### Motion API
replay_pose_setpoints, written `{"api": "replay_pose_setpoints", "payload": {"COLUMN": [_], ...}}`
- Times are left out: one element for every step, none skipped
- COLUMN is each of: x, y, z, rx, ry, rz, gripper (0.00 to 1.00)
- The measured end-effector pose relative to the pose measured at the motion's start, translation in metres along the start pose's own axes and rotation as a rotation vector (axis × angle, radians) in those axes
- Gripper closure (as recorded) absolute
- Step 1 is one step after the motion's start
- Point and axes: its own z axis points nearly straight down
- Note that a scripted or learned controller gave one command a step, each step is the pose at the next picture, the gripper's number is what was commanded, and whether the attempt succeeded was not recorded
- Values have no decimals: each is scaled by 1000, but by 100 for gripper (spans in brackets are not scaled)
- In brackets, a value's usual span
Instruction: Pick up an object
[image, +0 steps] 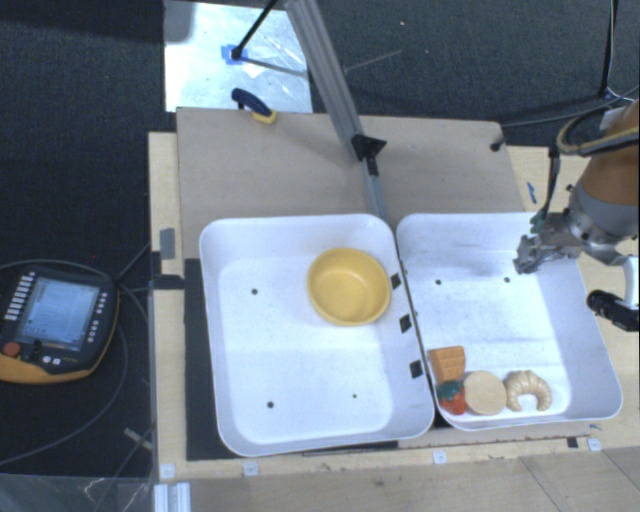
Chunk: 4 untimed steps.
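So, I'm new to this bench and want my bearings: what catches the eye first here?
The round yellow bowl stands out, alone near the far right corner of the left white bin. Next, a cluster of small food-like items sits along the near edge of the right white bin, while the grey gripper hovers above that bin's far right side.

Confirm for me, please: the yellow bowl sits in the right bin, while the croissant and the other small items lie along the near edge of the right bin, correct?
Not quite: the camera view shows the yellow bowl in the left bin, not the right one. The rest holds: the croissant and the other small items lie along the near edge of the right bin.
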Motion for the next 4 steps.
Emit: {"api": "replay_pose_setpoints", "payload": {"x": [6,8,62,117], "y": [1,-3,7,12], "z": [-45,-107,-94,-102], "rx": [0,-1,4,4], "ry": [0,0,2,3], "rz": [0,0,-3,-4], "gripper": [100,100,100,100]}}
